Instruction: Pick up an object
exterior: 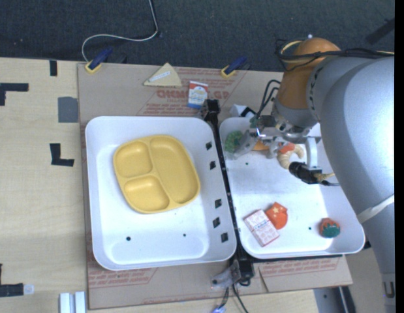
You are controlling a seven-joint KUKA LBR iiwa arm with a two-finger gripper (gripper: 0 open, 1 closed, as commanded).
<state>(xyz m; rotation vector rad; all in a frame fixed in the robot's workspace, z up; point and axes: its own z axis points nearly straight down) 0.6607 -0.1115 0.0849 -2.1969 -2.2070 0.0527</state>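
At the near edge of the right bin (pixel 290 250), toward 6 o'clock, lay a small white carton (pixel 260 227) with red print too small to read, tilted, with an orange piece (pixel 277 215) touching its far corner. Near the bin's 4 o'clock corner sat a small round toy (pixel 329 227), orange-red with a green patch. All three lay loose on the white floor, well apart from the arm.

In the left bin (pixel 104 194), a yellow plate (pixel 156 173) with three compartments lay flat, slightly toward the far side of the middle.

Farther back, at 12 o'clock in the right bin, the gripper (pixel 275 141) hung low over a cluster of items: a green leafy piece (pixel 234 139) at its 9 o'clock side and a pale orange and white thing (pixel 291 153) at its 4 o'clock side. Whether it was clenched, released or grasping anything could not be told; the wrist and cables hid that part.

Beyond the bins, on the brown board (pixel 123 93), faint red lettering ran under a small red, white and blue box (pixel 198 94), neither legible. A tan wedge (pixel 164 76) lay at that box's 9 o'clock.
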